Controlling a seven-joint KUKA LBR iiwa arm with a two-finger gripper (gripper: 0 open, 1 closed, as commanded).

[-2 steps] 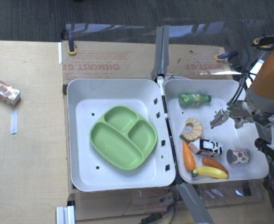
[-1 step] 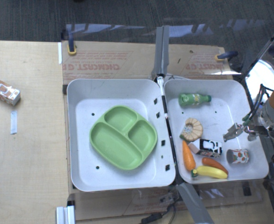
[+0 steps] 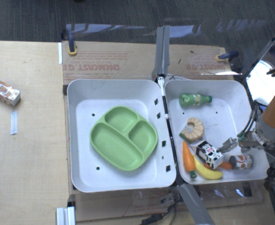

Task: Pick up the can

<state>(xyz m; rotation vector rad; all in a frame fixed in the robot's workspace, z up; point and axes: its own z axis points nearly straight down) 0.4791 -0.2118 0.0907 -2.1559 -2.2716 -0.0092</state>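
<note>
Wooden bench (image 3: pixel 29 172) carries two white bins; in the right bin (image 3: pixel 221 118), the small red-and-white can (image 3: pixel 241 162) lies near the front right corner. Open pincer (image 3: pixel 232 143) hovers just beside it, empty. Approach step: next, centre over the can and close.

Can (image 3: pixel 242 162) in right bin (image 3: pixel 240 95), plate (image 3: pixel 123 138) in left bin (image 3: pixel 81 125)

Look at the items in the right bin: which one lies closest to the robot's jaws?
The white and red can, lying on its side just below the gripper. The green bottle lies far off at the bin's top.
</note>
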